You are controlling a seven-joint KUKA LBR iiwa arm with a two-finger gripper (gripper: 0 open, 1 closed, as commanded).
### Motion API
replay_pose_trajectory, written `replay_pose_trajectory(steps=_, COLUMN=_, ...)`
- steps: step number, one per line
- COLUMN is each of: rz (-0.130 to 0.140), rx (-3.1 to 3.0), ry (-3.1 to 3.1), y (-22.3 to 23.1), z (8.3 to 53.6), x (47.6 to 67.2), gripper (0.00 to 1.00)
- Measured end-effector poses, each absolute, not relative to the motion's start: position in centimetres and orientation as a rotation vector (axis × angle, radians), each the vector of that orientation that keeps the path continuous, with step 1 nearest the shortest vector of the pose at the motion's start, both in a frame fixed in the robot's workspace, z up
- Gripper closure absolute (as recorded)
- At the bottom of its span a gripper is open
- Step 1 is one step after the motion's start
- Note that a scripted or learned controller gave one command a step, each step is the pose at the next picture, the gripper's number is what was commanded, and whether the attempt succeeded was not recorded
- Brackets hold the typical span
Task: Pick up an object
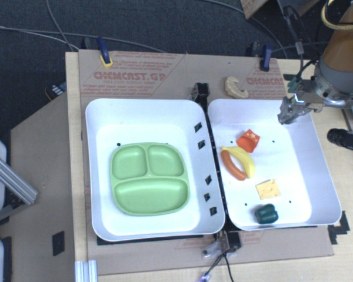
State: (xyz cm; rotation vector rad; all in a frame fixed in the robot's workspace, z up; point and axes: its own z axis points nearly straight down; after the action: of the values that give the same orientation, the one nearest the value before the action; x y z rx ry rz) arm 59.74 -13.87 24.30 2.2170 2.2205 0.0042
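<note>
The right bin (pixel 317 157) holds a red block (pixel 248 140), a yellow banana (pixel 242 160) touching an orange sausage (pixel 233 165), a yellow cheese wedge (pixel 267 189) and a dark green piece (pixel 266 214). The gripper (pixel 288 115) hangs over that bin's far right corner with nothing between its fingers; open or closed, I cannot tell. The left bin (pixel 100 157) bears a green divided plate (pixel 149 178).

Bench (pixel 76 157) bears left bin (pixel 97 157), right bin (pixel 317 157), beige piece (pixel 236 87).
</note>
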Motion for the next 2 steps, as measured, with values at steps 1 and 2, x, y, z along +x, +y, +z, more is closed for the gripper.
replay_pose_trajectory(steps=1, rz=0.0, rx=2.219, ry=2.231, y=-8.1, z=23.3, x=58.5, gripper=1.0)
replay_pose_trajectory(steps=2, rz=0.003, rx=2.216, ry=2.23, y=-2.5, z=24.2, x=58.3, gripper=1.0)
